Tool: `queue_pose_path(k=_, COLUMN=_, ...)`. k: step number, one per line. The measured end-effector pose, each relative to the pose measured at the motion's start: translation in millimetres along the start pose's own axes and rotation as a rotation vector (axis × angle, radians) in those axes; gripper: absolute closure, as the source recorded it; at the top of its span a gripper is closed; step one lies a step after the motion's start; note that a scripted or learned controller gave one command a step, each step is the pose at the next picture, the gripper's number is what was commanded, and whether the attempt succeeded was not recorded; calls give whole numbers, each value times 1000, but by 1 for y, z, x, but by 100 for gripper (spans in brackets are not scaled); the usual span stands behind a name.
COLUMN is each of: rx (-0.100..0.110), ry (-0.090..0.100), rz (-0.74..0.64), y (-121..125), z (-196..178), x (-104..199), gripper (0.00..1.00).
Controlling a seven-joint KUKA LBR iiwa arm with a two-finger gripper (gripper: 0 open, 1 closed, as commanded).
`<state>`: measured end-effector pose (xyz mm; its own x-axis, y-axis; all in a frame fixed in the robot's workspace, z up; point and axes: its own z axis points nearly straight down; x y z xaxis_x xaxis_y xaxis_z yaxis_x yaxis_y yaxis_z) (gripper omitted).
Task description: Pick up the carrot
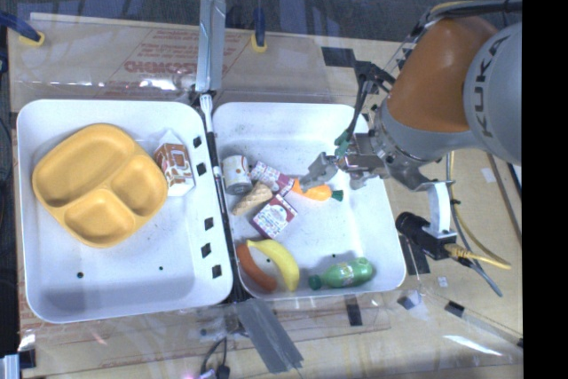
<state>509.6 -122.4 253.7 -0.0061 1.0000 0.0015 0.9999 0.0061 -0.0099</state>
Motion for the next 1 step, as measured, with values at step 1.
queue_pose_path(k=1, rx=-2, ry=-1, rz=167, y=40, z=28, x=-47, gripper=0)
